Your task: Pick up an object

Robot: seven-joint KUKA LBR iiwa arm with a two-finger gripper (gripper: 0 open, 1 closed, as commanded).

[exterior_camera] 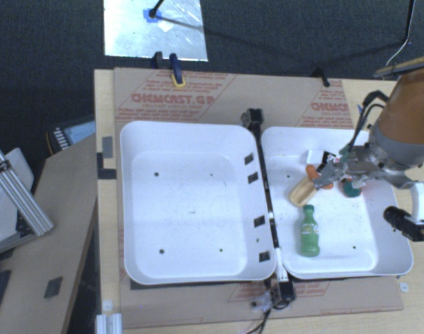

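Right bin (389, 259) holds a green bottle (308, 232) at 7 o'clock and a tan wooden piece (302, 193) near centre. Bottle: probably light, rigid, slippery; grip its body crosswise. Gripper (330, 175) low beside the piece; its opening cannot be judged.

Bottle (308, 231) in right bin (389, 256), left part

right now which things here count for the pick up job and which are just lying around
For the job:
- grey two-finger gripper, low in the right white bin
- green plastic bottle, lying in that bin
- tan wooden piece, by the gripper
- small teal object, partly hidden

Lying about:
- left white bin
- shiny foil sheet
- blue and yellow clamp
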